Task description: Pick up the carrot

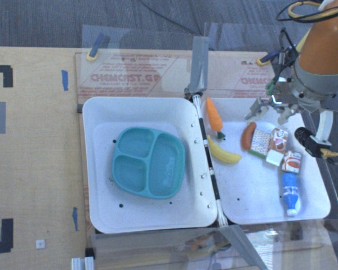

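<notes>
The orange carrot (214, 115) with a green tip lies in the right bin (253, 207), close against its left wall near the far corner. My gripper (269, 112) hangs over the far right part of that bin, well to the right of the carrot. Its fingers (254, 112) are spread open and hold nothing. The arm's orange band (321, 44) rises at the upper right.
A banana (223, 153) lies just below the carrot. A red sausage (248, 135), a snack packet (261, 143), two small cartons (291, 162) and a blue bottle (290, 193) fill the right side. The left bin (101, 207) holds a teal divided plate (149, 162).
</notes>
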